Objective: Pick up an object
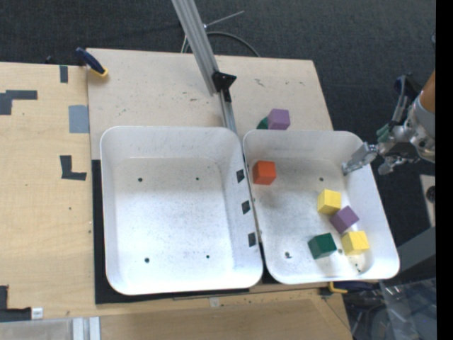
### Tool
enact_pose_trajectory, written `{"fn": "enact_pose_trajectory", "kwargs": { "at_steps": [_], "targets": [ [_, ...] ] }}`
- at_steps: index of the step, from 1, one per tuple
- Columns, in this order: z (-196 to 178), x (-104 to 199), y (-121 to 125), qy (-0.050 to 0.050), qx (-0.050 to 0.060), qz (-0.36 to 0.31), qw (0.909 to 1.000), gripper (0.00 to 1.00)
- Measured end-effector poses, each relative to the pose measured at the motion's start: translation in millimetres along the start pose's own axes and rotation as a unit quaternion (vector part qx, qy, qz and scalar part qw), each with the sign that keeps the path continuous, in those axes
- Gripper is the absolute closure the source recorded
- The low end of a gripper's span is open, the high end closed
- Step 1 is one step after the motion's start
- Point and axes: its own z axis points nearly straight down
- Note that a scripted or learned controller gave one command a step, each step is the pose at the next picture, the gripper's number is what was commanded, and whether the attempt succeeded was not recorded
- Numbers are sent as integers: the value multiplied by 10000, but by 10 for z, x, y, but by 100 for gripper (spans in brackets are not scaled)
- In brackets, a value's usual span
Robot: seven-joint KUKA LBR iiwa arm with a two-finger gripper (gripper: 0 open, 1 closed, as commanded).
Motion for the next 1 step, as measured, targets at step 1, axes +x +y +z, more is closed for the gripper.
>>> {"fn": "enact_pose_trajectory", "kwargs": {
  "at_steps": [1],
  "targets": [
    [1146,-5,630,3,27,-7,10000,0]
  ]
}}
